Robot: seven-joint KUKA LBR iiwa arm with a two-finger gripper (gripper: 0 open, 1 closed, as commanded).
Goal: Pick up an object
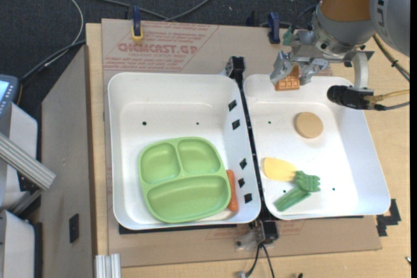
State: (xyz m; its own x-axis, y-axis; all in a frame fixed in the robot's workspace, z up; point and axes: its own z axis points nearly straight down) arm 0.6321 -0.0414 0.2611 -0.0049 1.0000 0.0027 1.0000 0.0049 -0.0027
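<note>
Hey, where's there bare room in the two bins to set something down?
Left bin: its far half, beyond the green tray, is bare. Right bin: free strips lie along its right wall and between the tan disc and yellow piece. Crowded: near middle by the green toy, and the far edge under the gripper.

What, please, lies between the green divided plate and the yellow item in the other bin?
In the camera view, the bins' adjoining white walls with black marks, plus an orange piece beside the green divided plate, separate it from the yellow item.
</note>
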